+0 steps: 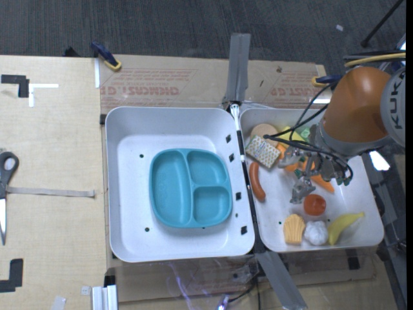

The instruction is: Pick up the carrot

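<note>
Looking down at the bench, I see my gripper (301,191) low in the right bin (361,237), with the grey and orange arm (358,108) above it. The carrot (321,183) lies in that same bin, touching the gripper's right side or just beside it, and partly hidden by cables. I cannot tell if the claw is released or clenched, because it is small and dark from up here.

So I think the reach is done, but the pick is not. The carrot is not lifted yet.

It looks long, thin and orange, lying flat and tilted, just above a round red fruit (315,205).
</note>
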Robot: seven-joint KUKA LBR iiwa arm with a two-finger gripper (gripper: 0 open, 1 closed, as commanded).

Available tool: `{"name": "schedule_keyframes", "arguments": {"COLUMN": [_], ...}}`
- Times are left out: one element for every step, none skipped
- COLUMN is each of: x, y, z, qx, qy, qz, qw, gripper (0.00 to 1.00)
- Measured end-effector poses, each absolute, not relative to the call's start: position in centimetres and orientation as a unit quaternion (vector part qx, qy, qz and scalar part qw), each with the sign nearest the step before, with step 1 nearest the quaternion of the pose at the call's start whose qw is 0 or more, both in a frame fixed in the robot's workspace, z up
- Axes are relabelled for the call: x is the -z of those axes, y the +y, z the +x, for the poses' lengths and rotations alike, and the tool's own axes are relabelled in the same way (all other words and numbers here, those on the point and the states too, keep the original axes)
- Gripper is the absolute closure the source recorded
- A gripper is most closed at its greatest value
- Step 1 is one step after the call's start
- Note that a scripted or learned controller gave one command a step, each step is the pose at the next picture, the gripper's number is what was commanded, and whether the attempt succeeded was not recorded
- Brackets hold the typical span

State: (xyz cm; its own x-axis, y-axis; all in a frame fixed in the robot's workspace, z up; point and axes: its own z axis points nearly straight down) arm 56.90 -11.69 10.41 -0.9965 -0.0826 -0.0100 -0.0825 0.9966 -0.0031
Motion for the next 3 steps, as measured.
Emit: {"name": "schedule_keyframes", "arguments": {"x": [-11.5, -9.3, -9.3], "y": [-11.7, -14.0, -13.9], "z": [57.1, 52.5, 52.5], "qx": [0.0023, 0.0008, 0.0008], "qy": [0.999, 0.980, 0.980], "qz": [-0.042, -0.197, -0.197], "qw": [0.008, 0.002, 0.002], "gripper": [1.00, 1.00, 0.00]}}
